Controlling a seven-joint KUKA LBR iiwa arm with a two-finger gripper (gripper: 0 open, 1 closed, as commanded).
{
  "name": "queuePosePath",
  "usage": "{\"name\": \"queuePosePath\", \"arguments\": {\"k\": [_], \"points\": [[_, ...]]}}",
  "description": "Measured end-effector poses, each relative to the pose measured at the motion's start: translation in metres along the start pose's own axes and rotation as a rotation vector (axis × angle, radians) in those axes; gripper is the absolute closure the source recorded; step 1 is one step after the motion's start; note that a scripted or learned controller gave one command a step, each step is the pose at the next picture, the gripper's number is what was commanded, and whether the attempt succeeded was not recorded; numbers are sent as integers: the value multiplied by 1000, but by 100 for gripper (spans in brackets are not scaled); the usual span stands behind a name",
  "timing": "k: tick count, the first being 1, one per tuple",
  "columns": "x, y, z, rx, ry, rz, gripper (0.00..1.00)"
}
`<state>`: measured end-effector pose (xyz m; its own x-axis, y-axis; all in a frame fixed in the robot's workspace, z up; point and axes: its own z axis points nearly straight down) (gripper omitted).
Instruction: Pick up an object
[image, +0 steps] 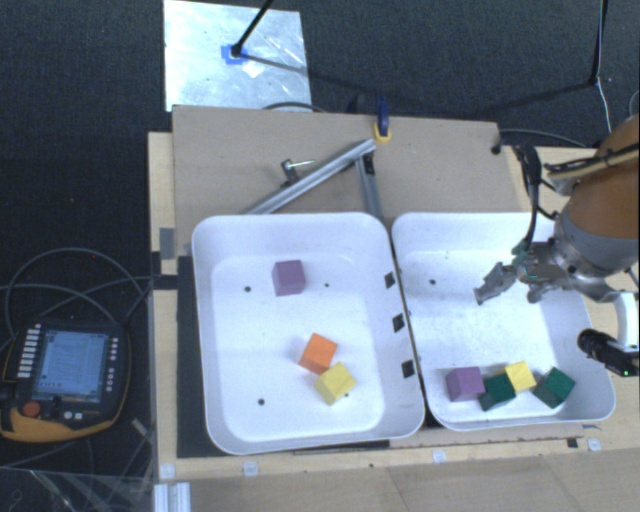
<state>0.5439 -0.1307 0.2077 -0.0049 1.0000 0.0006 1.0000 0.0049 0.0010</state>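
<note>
Nearest you, along the front of the right bin (600, 405), sits a row of four blocks: a purple block (464, 382) at the left, a dark green block (496, 391) touching it, a yellow block (520, 376) just behind and beside that, and a second green block (553, 386) toward the right corner. In the left bin (215, 330), the front pair is a yellow cube (336, 383) and an orange cube (318, 352), touching corner to corner near the bin's middle. Off to your left, on the dark floor beside the bench, lies the teach pendant (62, 375) with its cables looped around it. Moving back, you find the gripper (497, 285) over the middle of the right bin, reaching in from the right under the orange band of the arm (603, 210); it hangs well apart from the row of blocks and nothing sits between its fingers. You see the fingers splayed, jaws apart. Farther back in the left bin, a lone purple cube (288, 277) sits well apart from the orange and yellow pair. Behind both bins, a metal bar (312, 178) lies at a slant on the brown board (440, 160), with a shiny sheet (235, 55) on the floor farthest from you.
</note>
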Motion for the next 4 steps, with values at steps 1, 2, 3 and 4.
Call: {"name": "queuePosePath", "arguments": {"k": [1, 2, 3, 4], "points": [[0, 0, 0, -1, 0, 1, 0], [-8, 4, 57, 5, 0, 3, 0], [-18, 1, 112, 4, 0, 3, 0], [-18, 1, 117, 1, -1, 2, 0]]}}
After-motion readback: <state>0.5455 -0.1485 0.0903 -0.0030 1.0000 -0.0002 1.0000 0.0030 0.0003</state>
